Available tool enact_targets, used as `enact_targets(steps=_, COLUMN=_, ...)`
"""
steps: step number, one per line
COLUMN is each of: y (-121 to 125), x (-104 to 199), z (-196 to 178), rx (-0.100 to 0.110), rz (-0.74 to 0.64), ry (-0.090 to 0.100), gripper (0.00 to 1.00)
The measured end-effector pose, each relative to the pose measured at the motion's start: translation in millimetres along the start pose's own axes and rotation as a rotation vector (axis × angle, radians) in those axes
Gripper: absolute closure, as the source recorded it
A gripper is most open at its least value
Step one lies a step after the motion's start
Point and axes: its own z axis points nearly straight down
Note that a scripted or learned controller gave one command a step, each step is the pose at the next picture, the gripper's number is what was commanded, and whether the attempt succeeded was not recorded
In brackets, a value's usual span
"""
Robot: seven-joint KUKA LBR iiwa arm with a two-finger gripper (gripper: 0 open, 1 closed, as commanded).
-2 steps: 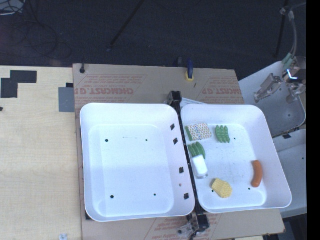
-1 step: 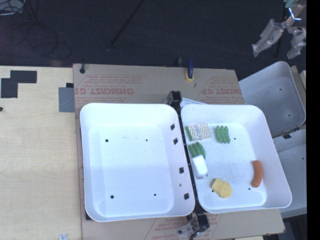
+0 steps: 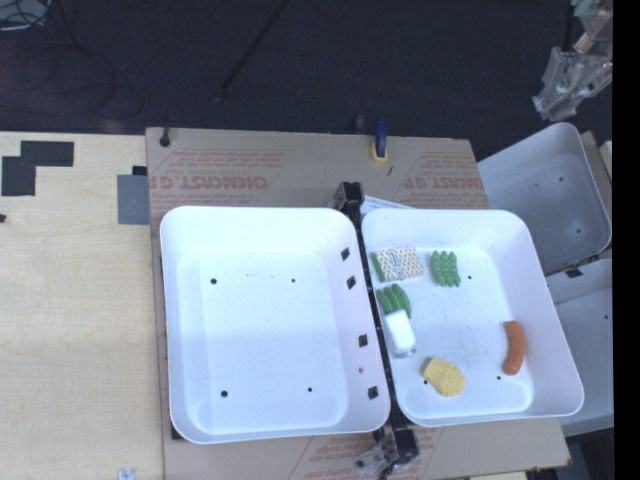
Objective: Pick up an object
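The right bin (image 3: 540, 268) holds several small objects. A dotted white block (image 3: 400, 262) lies at its back left, with a green knobbly piece (image 3: 445, 268) to its right. Along the left wall, a green vegetable (image 3: 393, 298) touches a white bottle-like piece (image 3: 401, 332). A yellow corn-like chunk (image 3: 443, 376) sits near the front. An orange sausage shape (image 3: 513, 348) lies at the right. My gripper (image 3: 572, 73) hangs high at the top right corner, well beyond the bin's back edge and far from every object.
The left bin (image 3: 180, 298) stands beside the right one, joined by a black hinge strip (image 3: 360, 308). Both rest on a cardboard sheet (image 3: 260, 173). A grey metal plate (image 3: 545, 193) lies behind the right bin.
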Motion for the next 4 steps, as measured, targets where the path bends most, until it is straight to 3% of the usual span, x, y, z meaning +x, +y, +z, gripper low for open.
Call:
enact_targets(steps=1, y=-17, x=91, z=10, rx=0.0, rz=-0.004, ry=0.003, gripper=1.0)
enact_targets(steps=2, y=-109, x=95, z=100, rx=0.005, rz=0.004, ry=0.001, gripper=1.0)
enact_targets(steps=3, y=-132, x=75, z=192, rx=0.008, rz=0.008, ry=0.0, gripper=1.0)
enact_targets(steps=4, y=-86, x=89, z=211, rx=-0.004, rz=0.005, ry=0.001, gripper=1.0)
